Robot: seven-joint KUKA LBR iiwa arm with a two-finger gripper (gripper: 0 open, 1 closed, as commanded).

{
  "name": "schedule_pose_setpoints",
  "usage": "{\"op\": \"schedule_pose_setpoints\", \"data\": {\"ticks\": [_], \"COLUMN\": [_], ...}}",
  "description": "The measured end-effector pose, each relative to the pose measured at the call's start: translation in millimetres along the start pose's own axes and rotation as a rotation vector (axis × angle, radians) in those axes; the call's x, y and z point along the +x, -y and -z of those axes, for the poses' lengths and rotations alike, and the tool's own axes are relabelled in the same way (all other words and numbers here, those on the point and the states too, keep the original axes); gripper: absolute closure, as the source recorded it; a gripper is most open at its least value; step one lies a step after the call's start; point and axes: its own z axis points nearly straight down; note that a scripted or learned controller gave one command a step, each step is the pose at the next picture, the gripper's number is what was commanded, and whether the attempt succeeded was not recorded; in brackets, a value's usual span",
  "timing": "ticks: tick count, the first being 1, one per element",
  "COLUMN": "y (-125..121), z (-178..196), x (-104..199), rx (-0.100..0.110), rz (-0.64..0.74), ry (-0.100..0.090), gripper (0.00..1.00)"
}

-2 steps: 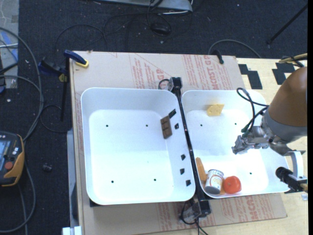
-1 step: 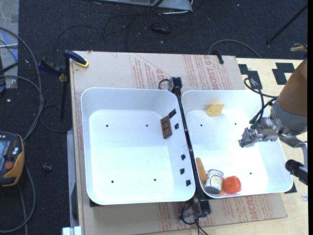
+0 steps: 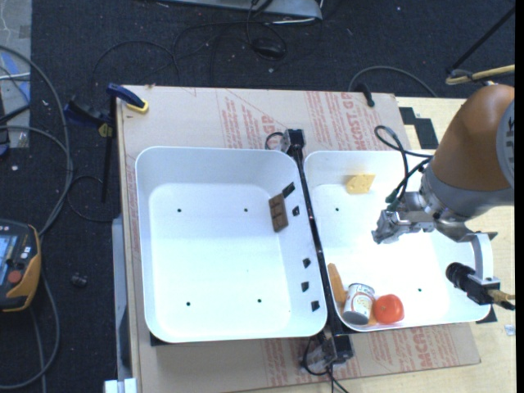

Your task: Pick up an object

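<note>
gripper [image 3: 391,228] hung over right bin [image 3: 458,322], nothing seen held | finger state: cannot tell | tomato [image 3: 389,309], can [image 3: 358,302], cheese [image 3: 360,183] unpicked | grasp remained

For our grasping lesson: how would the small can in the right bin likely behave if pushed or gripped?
The small can lies on its side, so a push would probably roll it. It looks rigid, so unlikely to crush. Wedged between the carrot and tomato, it may jostle them.

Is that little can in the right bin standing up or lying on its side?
Lying on its side. The can shows its round end and its label wall together, resting in the right bin's near corner between the carrot and tomato.
</note>
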Motion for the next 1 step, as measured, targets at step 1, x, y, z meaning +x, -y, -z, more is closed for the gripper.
{"op": "schedule_pose_setpoints", "data": {"ticks": [1], "y": [-13.7], "z": [12.4], "x": [47.7], "rx": [-0.001], "rz": [0.000], "ry": [0.000], "gripper": [1.00]}}
